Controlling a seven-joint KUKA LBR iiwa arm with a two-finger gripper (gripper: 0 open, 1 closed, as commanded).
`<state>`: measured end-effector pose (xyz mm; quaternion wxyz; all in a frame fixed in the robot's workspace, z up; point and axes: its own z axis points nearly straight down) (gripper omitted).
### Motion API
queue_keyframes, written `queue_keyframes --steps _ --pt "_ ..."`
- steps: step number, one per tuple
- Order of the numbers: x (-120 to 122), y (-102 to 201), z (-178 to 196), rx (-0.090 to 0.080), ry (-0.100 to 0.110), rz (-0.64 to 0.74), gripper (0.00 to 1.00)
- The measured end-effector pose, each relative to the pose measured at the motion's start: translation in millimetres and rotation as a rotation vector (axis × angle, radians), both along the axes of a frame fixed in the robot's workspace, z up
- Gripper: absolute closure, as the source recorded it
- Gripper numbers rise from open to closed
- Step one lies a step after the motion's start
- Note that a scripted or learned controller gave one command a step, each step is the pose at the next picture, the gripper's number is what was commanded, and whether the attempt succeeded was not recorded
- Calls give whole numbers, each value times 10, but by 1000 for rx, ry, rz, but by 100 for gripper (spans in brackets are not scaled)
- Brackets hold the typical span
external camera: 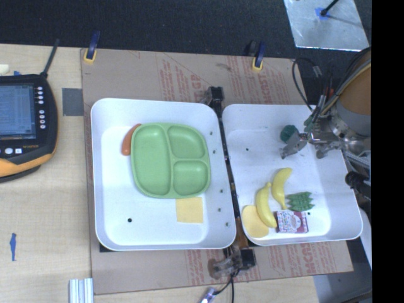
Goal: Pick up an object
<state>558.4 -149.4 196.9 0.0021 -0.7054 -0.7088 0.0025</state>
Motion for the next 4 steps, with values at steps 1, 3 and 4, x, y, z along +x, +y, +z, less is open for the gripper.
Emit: queue_keyframes --steps 1,3,4 --pt "-201 166 -1062 1 0 -1 0" --pt "29 603 -42 1 -5 0 100" --pt "-225 1207 228 1 -1 1 100"
